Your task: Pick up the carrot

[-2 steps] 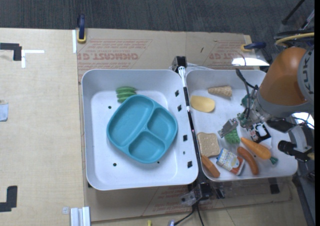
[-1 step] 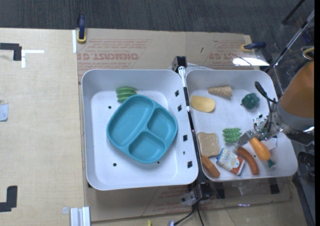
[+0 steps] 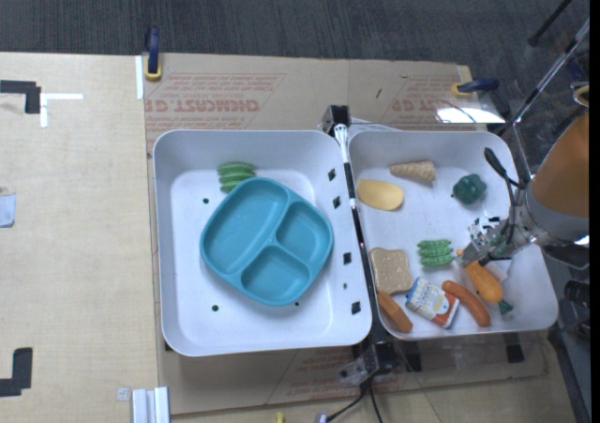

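Left bin (image 3: 178, 224): blue 3-section plate (image 3: 267, 240), green pea pod (image 3: 236, 173). Right bin (image 3: 427, 151): bread (image 3: 391, 270), carrot (image 3: 485, 282) near right wall (beside a sausage (image 3: 467, 302)). Gripper (image 3: 490, 243) just above carrot, grip state unclear.

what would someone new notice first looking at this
The big blue divided plate lying in the left bin stands out most. Next is the scatter of toy food in the right bin, where the gripper hovers close above the orange carrot near the bin's right side.
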`<state>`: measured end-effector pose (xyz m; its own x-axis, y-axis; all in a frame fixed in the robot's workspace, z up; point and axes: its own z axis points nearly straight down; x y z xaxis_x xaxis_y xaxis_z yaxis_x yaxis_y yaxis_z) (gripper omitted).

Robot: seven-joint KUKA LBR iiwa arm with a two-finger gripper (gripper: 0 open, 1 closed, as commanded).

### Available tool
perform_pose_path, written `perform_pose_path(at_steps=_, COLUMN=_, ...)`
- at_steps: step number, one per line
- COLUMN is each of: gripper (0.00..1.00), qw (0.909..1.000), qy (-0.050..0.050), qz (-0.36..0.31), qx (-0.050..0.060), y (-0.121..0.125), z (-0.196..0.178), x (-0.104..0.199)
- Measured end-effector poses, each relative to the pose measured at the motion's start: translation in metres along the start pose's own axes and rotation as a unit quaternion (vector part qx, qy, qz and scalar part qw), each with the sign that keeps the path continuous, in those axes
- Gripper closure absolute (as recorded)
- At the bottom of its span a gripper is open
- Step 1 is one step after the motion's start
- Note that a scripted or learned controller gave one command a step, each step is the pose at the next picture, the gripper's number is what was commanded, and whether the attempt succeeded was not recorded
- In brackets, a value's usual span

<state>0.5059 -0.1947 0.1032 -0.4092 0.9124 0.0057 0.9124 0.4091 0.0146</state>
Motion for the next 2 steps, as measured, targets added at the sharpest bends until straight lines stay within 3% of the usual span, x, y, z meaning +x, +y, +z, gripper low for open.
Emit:
perform_pose_path(at_steps=1, gripper=1.00, qw=1.0000, qy=-0.003, qz=0.000, qx=0.007, y=0.035, z=0.012, x=0.044)
perform_pose_path(at_steps=2, gripper=1.00, qw=0.9975, qy=-0.004, qz=-0.070, qx=0.006, y=0.066, z=-0.087, x=0.102)
